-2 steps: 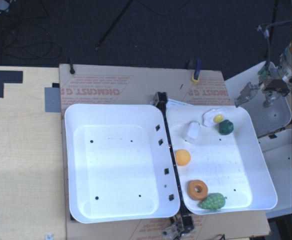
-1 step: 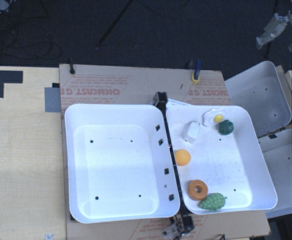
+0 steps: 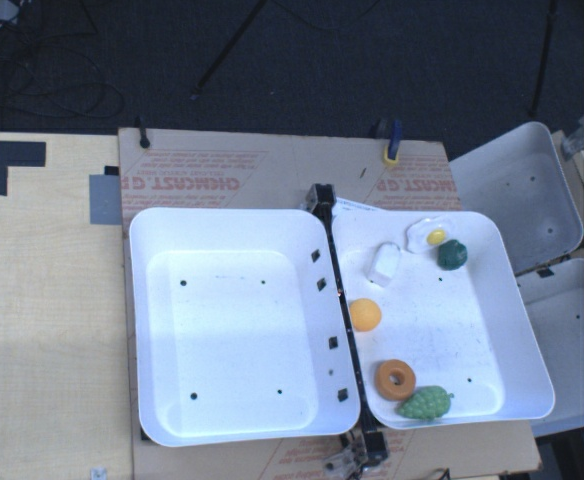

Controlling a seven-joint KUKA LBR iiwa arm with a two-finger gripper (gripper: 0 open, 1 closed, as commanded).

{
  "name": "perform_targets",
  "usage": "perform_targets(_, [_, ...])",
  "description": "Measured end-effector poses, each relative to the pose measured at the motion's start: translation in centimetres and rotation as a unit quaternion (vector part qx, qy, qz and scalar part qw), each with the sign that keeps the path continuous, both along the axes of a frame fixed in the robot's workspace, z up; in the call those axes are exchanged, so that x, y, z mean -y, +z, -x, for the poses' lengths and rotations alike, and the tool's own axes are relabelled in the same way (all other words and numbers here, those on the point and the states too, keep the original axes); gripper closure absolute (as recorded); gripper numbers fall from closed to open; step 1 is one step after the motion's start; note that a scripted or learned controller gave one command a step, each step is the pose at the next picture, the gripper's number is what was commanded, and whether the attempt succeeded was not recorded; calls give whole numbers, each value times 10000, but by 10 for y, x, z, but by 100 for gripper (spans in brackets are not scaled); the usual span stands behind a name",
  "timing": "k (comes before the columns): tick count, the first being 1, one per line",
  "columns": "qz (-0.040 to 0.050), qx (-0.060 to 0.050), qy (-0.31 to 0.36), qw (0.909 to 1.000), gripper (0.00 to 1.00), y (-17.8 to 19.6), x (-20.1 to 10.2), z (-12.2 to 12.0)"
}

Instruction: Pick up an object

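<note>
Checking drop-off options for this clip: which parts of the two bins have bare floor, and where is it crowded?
The left bin shows bare floor. In the right bin, open floor lies between the orange ball and the right wall. Crowded spots: far corner with fried egg, dark green piece, white cup; near edge with donut, green grapes.

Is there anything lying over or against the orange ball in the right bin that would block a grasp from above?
Nothing visible does. The orange ball lies alone near the divider in the right bin, uncovered, with bare floor around it. The doughnut and the white cup lie apart from it.
</note>
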State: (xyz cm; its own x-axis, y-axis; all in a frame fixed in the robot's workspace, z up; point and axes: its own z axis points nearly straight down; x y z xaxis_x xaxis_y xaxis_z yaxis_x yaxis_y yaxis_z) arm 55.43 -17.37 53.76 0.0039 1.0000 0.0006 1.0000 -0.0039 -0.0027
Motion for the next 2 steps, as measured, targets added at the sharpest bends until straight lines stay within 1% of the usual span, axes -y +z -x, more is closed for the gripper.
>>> perform_targets(1, [2, 0, -15, 10000, 0, 1, 43, 83])
perform_targets(2, [11, 19, 54, 10000, 0, -2, 37, -42])
